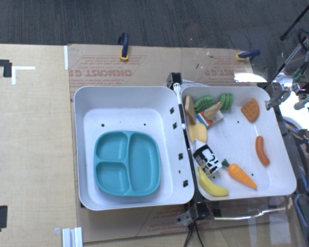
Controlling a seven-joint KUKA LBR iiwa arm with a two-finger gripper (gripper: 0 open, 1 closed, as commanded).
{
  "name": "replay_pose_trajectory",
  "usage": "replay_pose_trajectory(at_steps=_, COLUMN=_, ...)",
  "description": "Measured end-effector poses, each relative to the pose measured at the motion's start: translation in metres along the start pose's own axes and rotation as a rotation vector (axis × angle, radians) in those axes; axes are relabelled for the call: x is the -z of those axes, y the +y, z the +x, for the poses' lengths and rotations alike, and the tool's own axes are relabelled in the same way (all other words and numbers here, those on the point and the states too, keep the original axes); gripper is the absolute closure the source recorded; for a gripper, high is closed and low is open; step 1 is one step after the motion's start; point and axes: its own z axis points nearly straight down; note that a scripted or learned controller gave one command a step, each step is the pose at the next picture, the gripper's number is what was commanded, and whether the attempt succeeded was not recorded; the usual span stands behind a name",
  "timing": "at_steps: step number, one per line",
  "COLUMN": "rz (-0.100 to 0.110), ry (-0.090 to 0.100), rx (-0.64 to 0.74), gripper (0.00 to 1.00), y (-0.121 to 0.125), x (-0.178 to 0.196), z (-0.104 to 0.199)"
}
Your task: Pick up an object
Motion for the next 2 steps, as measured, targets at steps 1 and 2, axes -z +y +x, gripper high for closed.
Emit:
replay_pose_trajectory(at_steps=1, rz=0.004, ry=0.007, rx=-0.093, gripper=0.0, y=-0.027, x=-0.15, z=-0.003)
replay_pose_trajectory(at_steps=2, rz=0.003, ry=0.018, rx=-0.07, gripper=0.0, y=-0.021, x=-0.197, z=0.008)
